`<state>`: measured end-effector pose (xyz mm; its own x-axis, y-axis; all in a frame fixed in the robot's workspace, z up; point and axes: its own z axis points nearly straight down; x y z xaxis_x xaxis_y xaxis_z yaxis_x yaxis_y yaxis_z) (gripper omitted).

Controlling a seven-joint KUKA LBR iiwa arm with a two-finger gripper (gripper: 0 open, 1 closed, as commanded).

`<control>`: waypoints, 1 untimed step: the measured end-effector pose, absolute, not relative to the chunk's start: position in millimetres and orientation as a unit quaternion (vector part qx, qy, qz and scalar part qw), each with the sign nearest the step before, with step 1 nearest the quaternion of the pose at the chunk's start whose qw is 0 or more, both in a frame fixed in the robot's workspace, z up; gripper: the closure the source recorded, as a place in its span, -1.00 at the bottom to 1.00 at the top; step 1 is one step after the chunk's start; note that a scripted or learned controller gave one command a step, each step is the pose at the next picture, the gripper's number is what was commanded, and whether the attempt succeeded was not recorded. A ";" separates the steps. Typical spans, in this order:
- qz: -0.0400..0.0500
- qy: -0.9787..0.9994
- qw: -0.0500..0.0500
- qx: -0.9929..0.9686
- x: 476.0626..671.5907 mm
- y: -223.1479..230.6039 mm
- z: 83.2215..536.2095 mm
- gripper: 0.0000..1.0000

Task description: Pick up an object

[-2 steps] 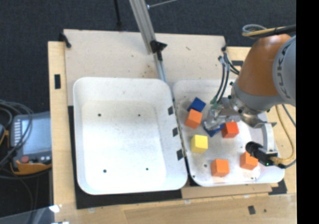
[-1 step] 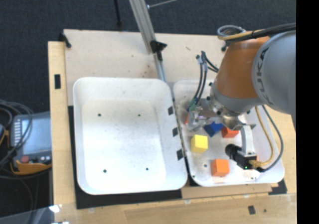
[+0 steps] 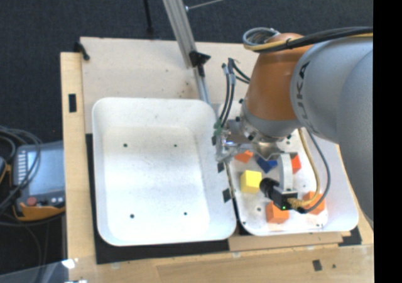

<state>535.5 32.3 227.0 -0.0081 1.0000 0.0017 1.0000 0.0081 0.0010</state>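
- A wooden bench holds two white bins.
- The yellow block sits in the right bin, near orange and blue pieces.
- The gripper hangs above; maybe nothing is picked yet, and its grip is hidden.

Showing thick grey arm, rounded and glossy, bearing dark lettering on its side. Wearing wide orange band above wrist. Trailing thin dark cables beside band. Carrying metallic wrist block beneath band. Glowing small green light.
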 end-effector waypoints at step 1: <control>-0.001 -0.710 0.001 -0.704 536.4 84.9 238.7 1.00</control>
<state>536.4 84.9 238.7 -0.0087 1.0000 0.0023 1.0000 0.0087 0.0007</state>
